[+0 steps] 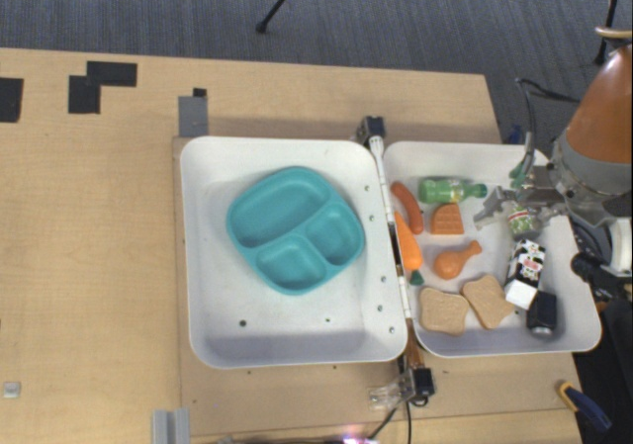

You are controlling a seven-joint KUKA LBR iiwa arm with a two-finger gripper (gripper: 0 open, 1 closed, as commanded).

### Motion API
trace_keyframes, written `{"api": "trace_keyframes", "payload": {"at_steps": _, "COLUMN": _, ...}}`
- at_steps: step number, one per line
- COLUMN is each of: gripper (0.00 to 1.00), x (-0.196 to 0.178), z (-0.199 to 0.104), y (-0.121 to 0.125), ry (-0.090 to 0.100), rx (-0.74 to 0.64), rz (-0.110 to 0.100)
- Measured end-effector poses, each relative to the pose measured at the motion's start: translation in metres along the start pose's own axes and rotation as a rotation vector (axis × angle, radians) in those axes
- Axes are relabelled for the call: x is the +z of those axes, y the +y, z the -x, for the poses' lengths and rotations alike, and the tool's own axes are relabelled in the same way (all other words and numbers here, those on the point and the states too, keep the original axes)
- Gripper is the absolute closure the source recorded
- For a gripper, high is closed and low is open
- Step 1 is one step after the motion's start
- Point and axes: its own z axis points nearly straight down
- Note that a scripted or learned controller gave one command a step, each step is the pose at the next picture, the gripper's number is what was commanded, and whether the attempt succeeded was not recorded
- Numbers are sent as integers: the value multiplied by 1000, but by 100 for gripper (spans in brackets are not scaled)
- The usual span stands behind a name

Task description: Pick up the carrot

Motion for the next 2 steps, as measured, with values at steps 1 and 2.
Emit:
{"api": "trace_keyframes", "payload": {"at_steps": 1, "gripper": 0, "x": 111, "z": -48, "y": 20, "ry": -3, "rx": -3, "rz": 6}}
{"api": "trace_keyframes", "payload": {"at_steps": 2, "gripper": 0, "x": 118, "z": -46, "y": -30, "ry": -4, "rx": 150, "rz": 17}}
